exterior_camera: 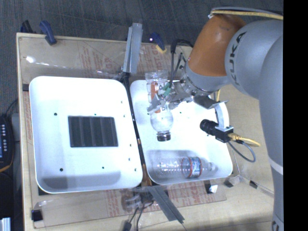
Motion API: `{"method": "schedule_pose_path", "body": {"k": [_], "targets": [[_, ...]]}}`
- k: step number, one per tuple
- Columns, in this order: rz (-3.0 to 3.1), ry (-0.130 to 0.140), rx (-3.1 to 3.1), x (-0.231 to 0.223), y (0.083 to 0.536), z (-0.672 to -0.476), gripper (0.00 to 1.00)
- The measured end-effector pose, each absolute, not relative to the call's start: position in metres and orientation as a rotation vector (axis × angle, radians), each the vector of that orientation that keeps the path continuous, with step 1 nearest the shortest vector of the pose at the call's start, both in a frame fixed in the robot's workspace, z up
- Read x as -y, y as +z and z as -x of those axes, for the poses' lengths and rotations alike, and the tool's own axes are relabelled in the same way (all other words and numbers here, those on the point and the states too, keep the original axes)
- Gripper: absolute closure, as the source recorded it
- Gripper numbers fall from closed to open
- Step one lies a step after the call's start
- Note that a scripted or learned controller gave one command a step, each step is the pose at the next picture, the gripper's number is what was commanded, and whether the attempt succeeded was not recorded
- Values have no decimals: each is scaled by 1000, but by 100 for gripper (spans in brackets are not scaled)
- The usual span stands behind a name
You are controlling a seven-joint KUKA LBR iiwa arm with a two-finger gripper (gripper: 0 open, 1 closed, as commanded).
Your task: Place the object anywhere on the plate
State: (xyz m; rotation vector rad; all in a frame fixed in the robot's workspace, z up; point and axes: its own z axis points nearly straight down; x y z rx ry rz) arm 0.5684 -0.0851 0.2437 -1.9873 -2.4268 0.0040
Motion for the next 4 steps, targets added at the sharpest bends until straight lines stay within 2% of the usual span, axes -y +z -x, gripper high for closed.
{"method": "schedule_pose_path", "body": {"k": [1, 2, 3, 4], "targets": [[1924, 5, 2479, -5, 242, -539, 100], [1918, 10, 2480, -5, 251, -539, 100], [1685, 3, 2650, 47, 249, -582, 100], [1618, 6, 2689, -34, 192, -568, 100]]}}
